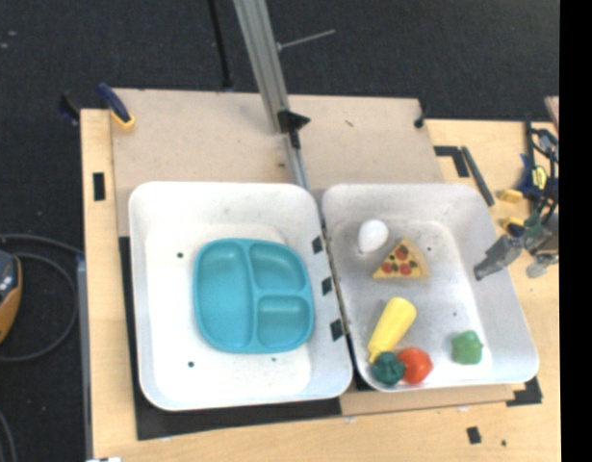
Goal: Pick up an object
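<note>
The right bin (pixel 498 301) holds a white egg-shaped object (pixel 373 235), a toy pizza slice (pixel 402 261), a yellow corn-like piece (pixel 392 323), a red tomato (pixel 417 364) touching a dark green vegetable (pixel 387 368), and a light green piece (pixel 466 347). My gripper (pixel 508 271) hovers at the right rim of this bin, partly cut off by the view's edge. Its fingers (pixel 490 260) are spread open with nothing between them. The pizza slice lies to its left, and the light green piece lies below it.
A teal divided plate (pixel 254 294) lies in the left bin (pixel 161 258). A metal post (pixel 267 56) rises behind the bins' shared wall. Cables and clips (pixel 531 181) sit at the bench's right edge.
</note>
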Controlling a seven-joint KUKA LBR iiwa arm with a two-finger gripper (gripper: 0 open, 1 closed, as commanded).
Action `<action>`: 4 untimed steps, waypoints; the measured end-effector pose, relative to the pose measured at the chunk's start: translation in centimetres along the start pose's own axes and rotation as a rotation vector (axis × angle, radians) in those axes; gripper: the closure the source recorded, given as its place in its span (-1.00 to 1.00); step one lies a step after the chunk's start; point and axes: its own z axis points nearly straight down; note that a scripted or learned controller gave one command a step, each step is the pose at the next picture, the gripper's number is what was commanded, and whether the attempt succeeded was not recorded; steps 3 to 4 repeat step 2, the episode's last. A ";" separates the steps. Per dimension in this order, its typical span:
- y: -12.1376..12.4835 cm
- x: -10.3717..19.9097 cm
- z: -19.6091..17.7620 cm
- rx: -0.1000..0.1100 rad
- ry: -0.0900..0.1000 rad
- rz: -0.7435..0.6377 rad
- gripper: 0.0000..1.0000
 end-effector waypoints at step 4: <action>-0.4 -0.5 11.3 0.005 0.003 0.001 -1.00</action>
